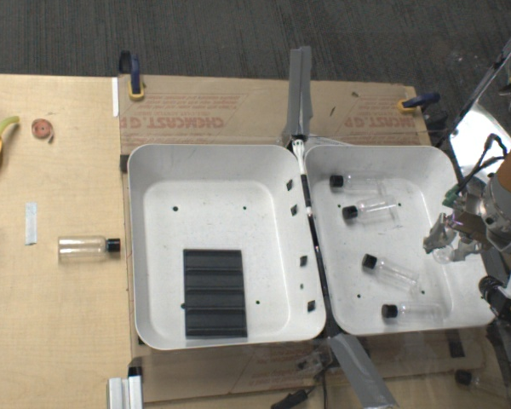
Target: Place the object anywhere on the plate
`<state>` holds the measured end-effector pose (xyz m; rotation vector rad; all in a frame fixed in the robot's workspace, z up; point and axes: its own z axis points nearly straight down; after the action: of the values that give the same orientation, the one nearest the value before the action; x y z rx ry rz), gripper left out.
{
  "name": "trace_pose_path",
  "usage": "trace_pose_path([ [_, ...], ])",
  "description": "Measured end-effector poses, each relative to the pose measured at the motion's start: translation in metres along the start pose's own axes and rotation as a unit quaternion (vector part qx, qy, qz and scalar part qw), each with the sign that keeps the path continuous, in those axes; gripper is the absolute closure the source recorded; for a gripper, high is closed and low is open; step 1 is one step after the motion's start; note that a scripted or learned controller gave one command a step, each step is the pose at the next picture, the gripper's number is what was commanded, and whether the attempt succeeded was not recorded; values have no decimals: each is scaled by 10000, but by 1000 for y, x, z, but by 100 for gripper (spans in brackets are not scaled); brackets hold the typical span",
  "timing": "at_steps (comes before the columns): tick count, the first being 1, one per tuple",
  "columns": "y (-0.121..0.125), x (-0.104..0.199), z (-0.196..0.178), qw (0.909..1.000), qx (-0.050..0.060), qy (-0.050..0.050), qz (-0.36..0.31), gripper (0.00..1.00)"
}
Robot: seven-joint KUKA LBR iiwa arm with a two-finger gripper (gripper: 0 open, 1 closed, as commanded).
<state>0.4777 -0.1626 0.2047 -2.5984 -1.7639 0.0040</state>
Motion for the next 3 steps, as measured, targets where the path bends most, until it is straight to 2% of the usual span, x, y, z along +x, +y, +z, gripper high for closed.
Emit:
trace_pose_path([
  [1, 0, 0, 0, 10000, 0, 0, 0, 0],
  [2, 37, -39, -42, 9992, -1, -3, -393, 0],
  [3, 100, 10, -82, 9924, -5, -7, -1234, 0],
])
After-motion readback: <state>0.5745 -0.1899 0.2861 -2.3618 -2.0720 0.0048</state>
